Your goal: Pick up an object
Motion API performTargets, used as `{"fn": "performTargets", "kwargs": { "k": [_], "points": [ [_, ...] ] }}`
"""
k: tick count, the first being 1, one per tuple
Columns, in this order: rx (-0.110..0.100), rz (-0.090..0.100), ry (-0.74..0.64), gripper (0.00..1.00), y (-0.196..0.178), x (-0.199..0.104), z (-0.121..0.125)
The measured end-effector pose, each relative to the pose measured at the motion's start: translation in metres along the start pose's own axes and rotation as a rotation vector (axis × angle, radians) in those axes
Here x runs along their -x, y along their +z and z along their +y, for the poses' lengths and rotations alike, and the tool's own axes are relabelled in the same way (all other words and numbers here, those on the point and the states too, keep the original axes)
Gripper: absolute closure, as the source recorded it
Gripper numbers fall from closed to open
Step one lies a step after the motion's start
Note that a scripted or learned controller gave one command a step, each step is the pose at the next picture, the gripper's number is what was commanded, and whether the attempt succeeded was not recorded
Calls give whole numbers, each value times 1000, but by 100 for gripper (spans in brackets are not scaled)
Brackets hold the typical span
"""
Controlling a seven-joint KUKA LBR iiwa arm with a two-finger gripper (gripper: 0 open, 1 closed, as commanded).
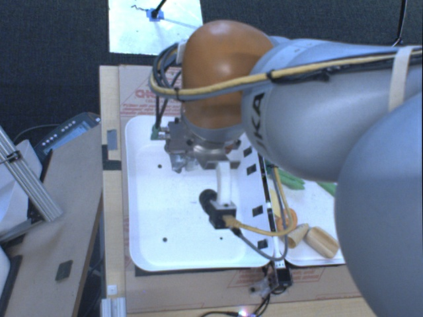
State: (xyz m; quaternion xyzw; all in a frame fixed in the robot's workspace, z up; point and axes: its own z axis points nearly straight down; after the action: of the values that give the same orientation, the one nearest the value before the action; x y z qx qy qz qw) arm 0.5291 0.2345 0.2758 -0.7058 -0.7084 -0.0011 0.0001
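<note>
Camera view from above, at a slant: the bench (pixel 110 197) carries two shallow white bins side by side on a cardboard sheet (pixel 135 102) with red print. The grey arm (pixel 317 111) comes in from the right and covers much of the right bin (pixel 310 210). Its orange band (pixel 221 71) sits above the far edge of the left bin (pixel 152 203).

The claw (pixel 186 156) hangs below that band, over the far part of the left bin and close to its floor. The wrist hides its tip, so I cannot tell whether it is spread or pressed together, and nothing can be seen in its grip. The floor of the left bin shows as bare white with a few small dark dots.

The things to pick up all lie in the right bin, well apart from the claw. A tan wooden peg (pixel 322 241) lies on its side near the front rim (with a smaller pale end towards the bin divider). An orange object (pixel 289 218), partly hidden, lies just behind it. A green object (pixel 291 179) lies farther back, at the edge of the arm's bulk.

Beyond the bins, a white paper sheet (pixel 155 18) with a small blue mark lies on the dark backdrop. At the left stand a dark device with buttons (pixel 66 131) and a slanting metal rail (pixel 26 177).
</note>
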Motion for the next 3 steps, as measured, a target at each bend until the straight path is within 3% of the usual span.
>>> {"fn": "performTargets", "kwargs": {
  "k": [1,2,3],
  "points": [
    [-5,-2,3,100,35,1,-16],
    [20,6,0,100,-153,1,47],
    [12,2,2,100,-201,1,143]
  ]
}}
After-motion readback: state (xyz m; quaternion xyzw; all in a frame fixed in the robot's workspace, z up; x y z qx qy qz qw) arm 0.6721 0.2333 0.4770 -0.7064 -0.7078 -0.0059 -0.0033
